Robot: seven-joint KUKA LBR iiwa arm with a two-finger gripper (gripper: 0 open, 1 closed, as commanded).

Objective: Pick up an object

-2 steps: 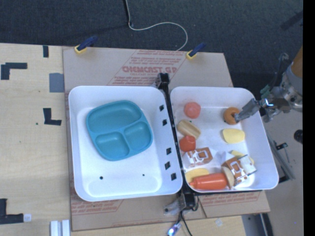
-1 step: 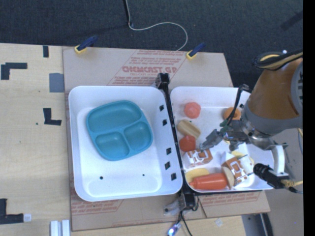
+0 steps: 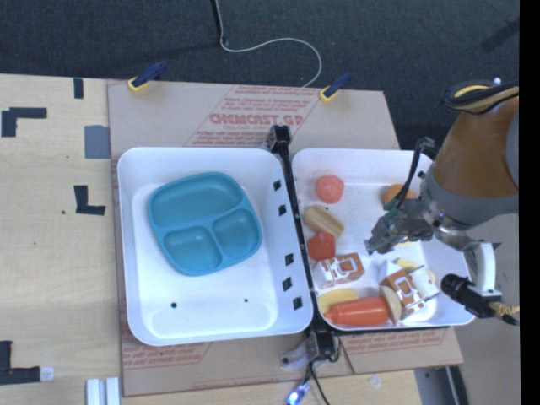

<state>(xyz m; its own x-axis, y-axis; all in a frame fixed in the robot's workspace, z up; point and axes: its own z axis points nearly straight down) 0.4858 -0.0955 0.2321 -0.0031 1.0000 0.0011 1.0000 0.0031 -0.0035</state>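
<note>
My gripper [image 3: 381, 239] hangs low over the right bin [image 3: 363, 160], among the toy foods. Current step, as I judge it: approach, before any grasp. My fingers look slightly parted with nothing between them.

Nearest candidate: the white-and-brown patterned piece [image 3: 342, 267], lying flat just left of and below my fingertips, touching the red round piece [image 3: 321, 245]. It looks thin and low, so the next move calls for a short shift left, a careful descent, then closing.

The blue divided plate [image 3: 204, 222] lies in the left bin [image 3: 135, 251].
</note>
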